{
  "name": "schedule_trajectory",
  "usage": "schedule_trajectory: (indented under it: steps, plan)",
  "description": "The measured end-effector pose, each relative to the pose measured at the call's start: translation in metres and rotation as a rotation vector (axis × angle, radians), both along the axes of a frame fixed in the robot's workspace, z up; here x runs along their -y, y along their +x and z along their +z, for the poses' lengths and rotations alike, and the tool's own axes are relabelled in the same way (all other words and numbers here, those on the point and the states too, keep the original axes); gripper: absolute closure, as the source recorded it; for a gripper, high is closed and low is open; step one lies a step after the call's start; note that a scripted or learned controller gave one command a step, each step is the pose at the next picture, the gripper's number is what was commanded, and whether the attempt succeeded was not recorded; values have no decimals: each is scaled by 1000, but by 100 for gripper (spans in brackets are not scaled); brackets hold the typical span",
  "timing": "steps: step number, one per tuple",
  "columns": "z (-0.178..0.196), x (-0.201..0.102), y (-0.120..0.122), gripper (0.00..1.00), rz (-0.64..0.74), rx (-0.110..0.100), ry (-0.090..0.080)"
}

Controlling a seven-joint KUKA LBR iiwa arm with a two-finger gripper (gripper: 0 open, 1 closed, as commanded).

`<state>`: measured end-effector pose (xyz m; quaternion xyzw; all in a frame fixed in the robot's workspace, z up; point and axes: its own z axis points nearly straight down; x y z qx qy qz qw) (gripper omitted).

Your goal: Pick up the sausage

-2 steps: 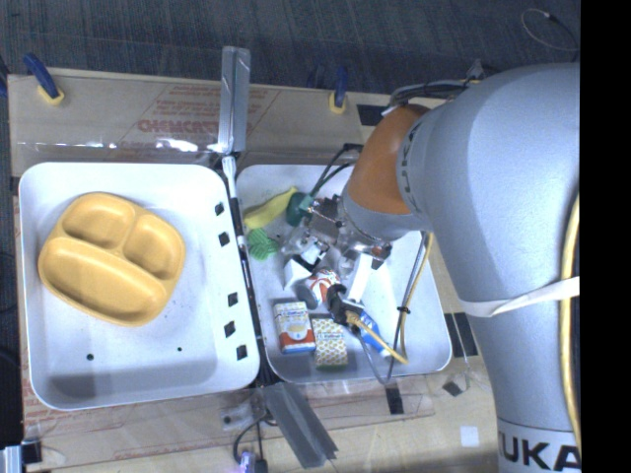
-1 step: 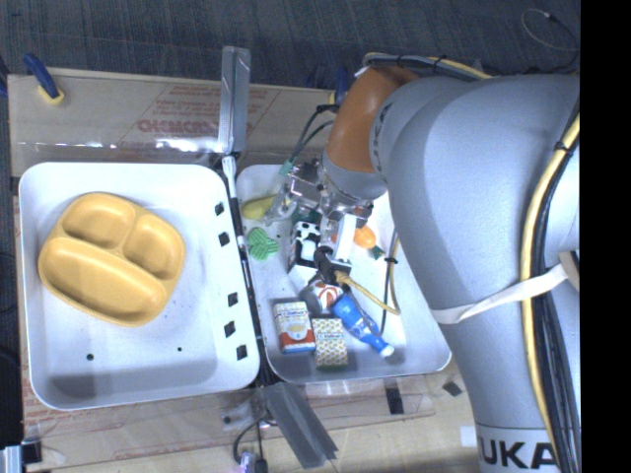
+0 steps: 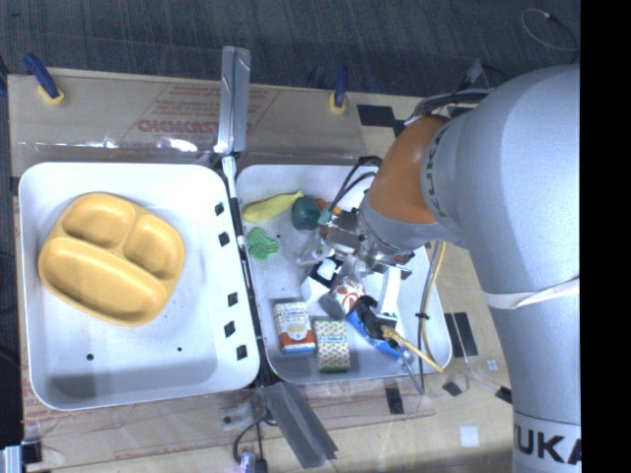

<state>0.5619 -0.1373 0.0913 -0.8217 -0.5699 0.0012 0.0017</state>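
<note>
Tool [image 3: 333, 264] over cluttered right bin [image 3: 281, 180]

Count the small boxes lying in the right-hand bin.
2. An orange-and-white box lies near the right bin's front edge, and a yellow patterned box lies just right of it. The arm may hide others.

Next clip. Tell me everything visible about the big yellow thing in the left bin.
The yellow object is a large, smooth, glossy moulded piece, plastic by the look of it, shaped like a bread loaf: grooves split its domed top into three rounded lobes, two smaller ones toward the far side and one long one nearer the camera. It lies flat on the floor of the left bin, in the far-left part, set slightly diagonal. Nothing else touches it, and it sits well apart from the gripper working in the right bin.
</note>
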Motion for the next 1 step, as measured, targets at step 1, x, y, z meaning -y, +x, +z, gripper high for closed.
schedule_trajectory:
  steps: [1]
  plan:
    - [0,-8,77,0,-156,0,-1]
